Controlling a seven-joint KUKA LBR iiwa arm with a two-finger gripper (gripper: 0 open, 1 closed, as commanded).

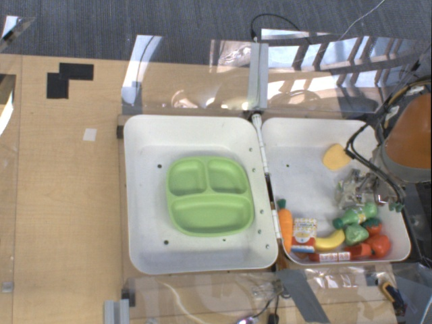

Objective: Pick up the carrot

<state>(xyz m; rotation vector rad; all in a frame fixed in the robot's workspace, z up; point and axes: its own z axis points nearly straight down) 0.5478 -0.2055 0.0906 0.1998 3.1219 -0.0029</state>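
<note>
The carrot (pixel 286 227) is orange with a green top and lies along the left wall of the right bin (pixel 297 147), near its front corner. My gripper (pixel 354 190) hangs low over the right side of that bin, well to the right of the carrot and apart from it. It sits just above a cluster of toy food. Nothing of the carrot is covered.
A small carton (pixel 305 231), a banana (pixel 331 240), green pieces (pixel 356 225) and red pieces (pixel 373 246) crowd the right bin's front. A yellow piece (pixel 335 156) lies farther back. A green divided plate (pixel 210 196) sits in the left bin (pixel 145 181). The arm (pixel 412 140) comes in from the right.
</note>
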